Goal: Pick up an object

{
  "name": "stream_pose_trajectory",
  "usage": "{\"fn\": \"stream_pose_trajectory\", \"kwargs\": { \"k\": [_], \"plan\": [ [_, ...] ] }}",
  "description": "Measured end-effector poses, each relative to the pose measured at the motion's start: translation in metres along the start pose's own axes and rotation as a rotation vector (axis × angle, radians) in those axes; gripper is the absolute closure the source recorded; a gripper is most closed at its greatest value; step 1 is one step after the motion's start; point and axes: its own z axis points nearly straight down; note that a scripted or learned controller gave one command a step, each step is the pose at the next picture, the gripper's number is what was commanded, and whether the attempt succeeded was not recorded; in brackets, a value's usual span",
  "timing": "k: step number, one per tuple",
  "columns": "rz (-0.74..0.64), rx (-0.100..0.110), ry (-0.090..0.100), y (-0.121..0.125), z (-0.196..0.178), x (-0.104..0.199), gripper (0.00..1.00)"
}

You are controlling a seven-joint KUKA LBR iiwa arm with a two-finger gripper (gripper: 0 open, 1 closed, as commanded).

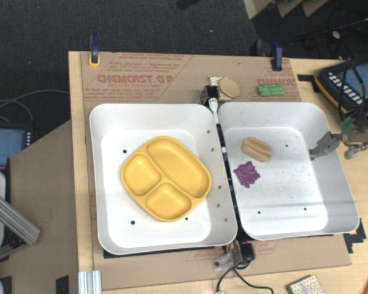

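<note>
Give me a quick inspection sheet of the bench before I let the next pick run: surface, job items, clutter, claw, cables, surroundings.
Surface: brown board bearing two white bins side by side, left bin and right bin.
Job's things: yellow tray with three compartments in the left bin; tan block and purple grapes in the right bin, apart from each other.
Clutter: green item and a tan disc on the board behind the bins; blue clamps at its back edge.
Claw: claw at the right bin's right rim, nothing seen between its fingers.
Cables: cable at the board's front; more on the floor at left.
Surroundings: dark carpet.
</note>
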Motion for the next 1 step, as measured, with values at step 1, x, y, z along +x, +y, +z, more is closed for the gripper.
{"fn": "stream_pose_trajectory", "kwargs": {
  "k": [1],
  "plan": [
    [-0.002, -0.003, 0.001, -0.0082, 0.1563, -0.0258, 0.00]
  ]
}}
